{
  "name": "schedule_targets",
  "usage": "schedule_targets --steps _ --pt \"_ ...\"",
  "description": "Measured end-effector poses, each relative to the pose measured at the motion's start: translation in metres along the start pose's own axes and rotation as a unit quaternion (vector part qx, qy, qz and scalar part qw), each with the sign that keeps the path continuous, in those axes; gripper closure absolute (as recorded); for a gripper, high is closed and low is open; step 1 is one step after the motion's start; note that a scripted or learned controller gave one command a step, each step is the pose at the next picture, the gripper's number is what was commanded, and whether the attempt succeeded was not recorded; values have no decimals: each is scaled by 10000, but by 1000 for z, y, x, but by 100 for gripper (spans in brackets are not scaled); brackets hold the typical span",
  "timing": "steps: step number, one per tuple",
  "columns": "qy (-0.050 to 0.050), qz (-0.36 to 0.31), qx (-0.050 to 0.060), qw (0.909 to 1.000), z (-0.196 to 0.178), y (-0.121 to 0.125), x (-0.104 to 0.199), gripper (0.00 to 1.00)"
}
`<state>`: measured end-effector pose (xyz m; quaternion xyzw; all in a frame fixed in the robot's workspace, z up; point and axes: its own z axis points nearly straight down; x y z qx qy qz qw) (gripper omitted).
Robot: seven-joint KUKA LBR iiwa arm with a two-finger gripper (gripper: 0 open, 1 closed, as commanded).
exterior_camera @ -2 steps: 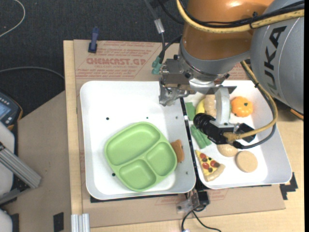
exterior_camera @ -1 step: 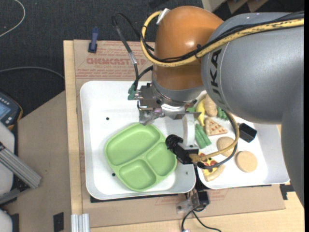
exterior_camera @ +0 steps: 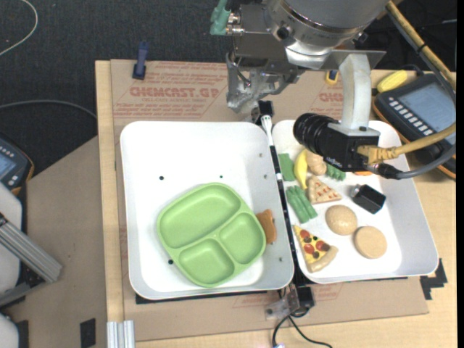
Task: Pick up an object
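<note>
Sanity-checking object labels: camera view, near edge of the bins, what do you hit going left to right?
Green divided plate → brown food piece beside its right rim → pizza slice → tan round piece. The first two lie in the left bin, the last two in the right bin.

Bench point(exterior_camera: 72, 216) is carrying a brown cardboard sheet point(exterior_camera: 181, 85) with red print, lying flat under both bins. Left white bin point(exterior_camera: 138, 194) and right white bin point(exterior_camera: 413, 223) are sitting side by side on the sheet, inner edges touching. A small blue clip point(exterior_camera: 141, 60) is resting at the sheet's far left corner. A black-and-yellow handheld pendant point(exterior_camera: 417, 104) is lying near the far right.
</note>
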<state>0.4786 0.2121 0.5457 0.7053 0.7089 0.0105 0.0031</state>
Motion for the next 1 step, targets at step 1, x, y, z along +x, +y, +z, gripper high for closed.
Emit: schedule_targets --steps 1 --pt "-80 51 151 9998 120 23 -33 100"
